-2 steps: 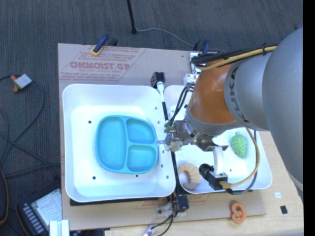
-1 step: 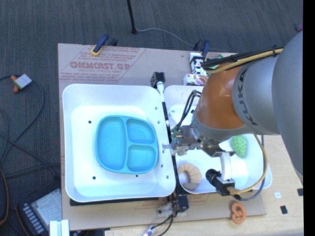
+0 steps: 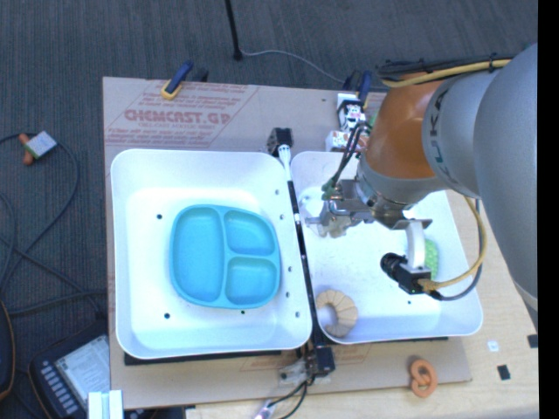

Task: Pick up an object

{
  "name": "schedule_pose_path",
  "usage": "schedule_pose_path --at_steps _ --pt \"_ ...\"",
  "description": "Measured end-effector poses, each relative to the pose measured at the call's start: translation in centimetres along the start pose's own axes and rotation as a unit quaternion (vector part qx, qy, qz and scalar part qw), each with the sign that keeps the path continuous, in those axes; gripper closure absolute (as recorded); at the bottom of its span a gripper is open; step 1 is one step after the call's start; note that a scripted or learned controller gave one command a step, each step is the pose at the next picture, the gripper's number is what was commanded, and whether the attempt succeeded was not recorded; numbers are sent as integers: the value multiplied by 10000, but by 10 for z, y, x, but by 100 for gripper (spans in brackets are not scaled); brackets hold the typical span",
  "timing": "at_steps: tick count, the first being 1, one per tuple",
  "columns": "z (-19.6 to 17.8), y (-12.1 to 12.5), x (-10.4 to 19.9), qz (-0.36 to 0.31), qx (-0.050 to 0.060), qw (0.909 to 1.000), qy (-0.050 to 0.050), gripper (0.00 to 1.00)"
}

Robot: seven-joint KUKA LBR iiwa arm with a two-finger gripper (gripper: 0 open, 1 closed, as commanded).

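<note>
**Arm Positioned Over the Right Bin, Objects Lying in Both Bins**

Nearest the camera, we note an orange pretzel-shaped item [image 3: 423, 376] lying on the desk [image 3: 175, 116] outside the bins, just beyond the right bin's front rim. At the lower left, a dark device with keys [image 3: 61, 375] sits on the floor.

Inside the right bin [image 3: 454, 326], we find a tan ring-shaped donut [image 3: 337, 312] resting in the front left corner, against the bin wall. Further in, toward the right side, a green and white object [image 3: 425, 255] lies on the bin floor, partly covered by a black fitting [image 3: 403, 273] with a yellow cable [image 3: 463, 278].

In the left bin [image 3: 140, 321], we see a blue divided plate [image 3: 224, 256] lying flat near the centre, with three compartments facing up.

The gripper [image 3: 325, 223] hangs over the left part of the right bin, near the divider between the bins. We cannot tell whether it stands apart or together, and we see no object between its tips. Above it, the arm's orange band [image 3: 397, 138] and grey body [image 3: 489, 129] enter from the right.

At the far edge, a blue and yellow clamp [image 3: 178, 78] sits on the desk corner, and a black clip [image 3: 280, 140] sits between the bins.
</note>
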State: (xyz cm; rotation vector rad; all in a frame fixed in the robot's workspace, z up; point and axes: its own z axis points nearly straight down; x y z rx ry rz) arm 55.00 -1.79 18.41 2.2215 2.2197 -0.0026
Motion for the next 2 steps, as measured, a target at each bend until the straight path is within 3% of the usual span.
schedule_pose_path --at_steps 1,2 --pt "0 -52 46 -11 12 10000 11 100" --pt "0 -66 -54 9 2 10000 -1 100"
